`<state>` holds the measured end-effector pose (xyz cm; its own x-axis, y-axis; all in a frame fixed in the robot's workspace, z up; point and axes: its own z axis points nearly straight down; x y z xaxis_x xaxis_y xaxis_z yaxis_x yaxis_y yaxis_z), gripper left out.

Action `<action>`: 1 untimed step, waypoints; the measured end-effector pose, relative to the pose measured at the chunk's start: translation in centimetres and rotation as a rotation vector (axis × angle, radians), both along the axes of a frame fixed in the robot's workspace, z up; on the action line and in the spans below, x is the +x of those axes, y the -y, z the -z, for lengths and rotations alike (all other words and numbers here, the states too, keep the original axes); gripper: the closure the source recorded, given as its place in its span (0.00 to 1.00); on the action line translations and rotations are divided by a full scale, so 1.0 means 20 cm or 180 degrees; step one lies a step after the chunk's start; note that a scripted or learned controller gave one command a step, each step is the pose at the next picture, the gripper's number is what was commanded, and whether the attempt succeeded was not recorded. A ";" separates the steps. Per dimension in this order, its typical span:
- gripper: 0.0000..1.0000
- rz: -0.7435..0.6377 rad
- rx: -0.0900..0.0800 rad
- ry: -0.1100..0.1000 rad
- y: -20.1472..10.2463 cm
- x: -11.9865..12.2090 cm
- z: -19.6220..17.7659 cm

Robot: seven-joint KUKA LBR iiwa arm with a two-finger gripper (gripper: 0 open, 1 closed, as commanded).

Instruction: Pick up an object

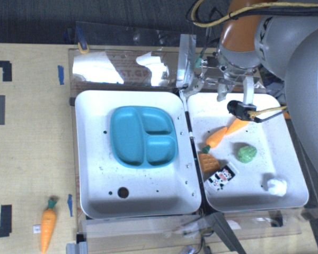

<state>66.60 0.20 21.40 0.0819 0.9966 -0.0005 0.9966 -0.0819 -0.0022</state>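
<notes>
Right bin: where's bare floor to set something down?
In the right bin, bare floor lies between the green lump and the white object, plus the far-left corner beside the divider. The near-left is crowded: orange carrot, waffle piece, black-and-white toy. The gripper hangs over the far side.

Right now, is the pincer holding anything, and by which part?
It cannot be told. The pincer hangs over the right bin, just above the toy carrot, with nothing visibly between its tips.
</notes>
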 end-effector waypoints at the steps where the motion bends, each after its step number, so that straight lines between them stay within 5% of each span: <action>1: 0.00 0.0101 -0.0007 -0.0026 0.59 -0.21 0.36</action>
<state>62.42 -11.53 14.30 0.1134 0.9935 -0.0035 0.9935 -0.1134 -0.0101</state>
